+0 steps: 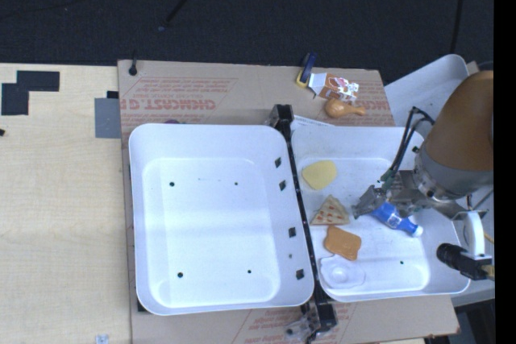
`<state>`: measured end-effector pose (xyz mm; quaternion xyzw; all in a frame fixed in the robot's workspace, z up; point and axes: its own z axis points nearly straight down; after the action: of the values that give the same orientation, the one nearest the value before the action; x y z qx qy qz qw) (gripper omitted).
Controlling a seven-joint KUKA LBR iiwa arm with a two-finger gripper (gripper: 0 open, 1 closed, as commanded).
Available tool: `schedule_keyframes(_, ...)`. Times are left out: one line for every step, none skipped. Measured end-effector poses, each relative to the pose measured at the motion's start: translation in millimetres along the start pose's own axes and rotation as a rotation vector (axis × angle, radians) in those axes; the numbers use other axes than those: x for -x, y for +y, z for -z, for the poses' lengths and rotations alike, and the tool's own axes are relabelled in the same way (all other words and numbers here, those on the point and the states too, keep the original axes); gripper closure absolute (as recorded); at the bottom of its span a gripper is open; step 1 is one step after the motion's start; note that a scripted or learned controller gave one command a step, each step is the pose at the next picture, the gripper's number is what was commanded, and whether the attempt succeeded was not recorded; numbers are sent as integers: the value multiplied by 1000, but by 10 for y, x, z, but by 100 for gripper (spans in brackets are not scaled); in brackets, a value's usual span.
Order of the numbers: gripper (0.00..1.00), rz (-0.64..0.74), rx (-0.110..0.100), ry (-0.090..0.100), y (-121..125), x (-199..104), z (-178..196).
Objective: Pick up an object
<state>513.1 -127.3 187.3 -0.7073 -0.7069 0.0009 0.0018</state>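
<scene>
The tool [372, 201] sits low beside the blue object [398, 219]; whether spread or pinching, I cannot tell. Nothing looks lifted yet.

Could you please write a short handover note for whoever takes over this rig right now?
Gripper: low in the right bin, just left of the blue object; whether it is open or shut can't be judged from this view.
Things in the right bin: a yellow round piece, a tan triangular wedge, an orange-brown slab and a clear lid-like piece.
Outside the bins, on the cardboard behind: an orange pear-shaped toy and a small red and white packet.
Done: the arm is down among the objects.
Left: nothing is seen lifted yet; grasp and raise one object.
</scene>
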Motion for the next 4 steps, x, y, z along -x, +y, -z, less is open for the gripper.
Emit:
schedule_keyframes(0,1,2,-1,129,-124,-1044)
schedule_keyframes(100,-7,0,1,122,-102,-899)
schedule_keyframes(100,8,19,-1,1051,-639,218)
schedule_keyframes(100,7,7,0,1322,-1424,399)
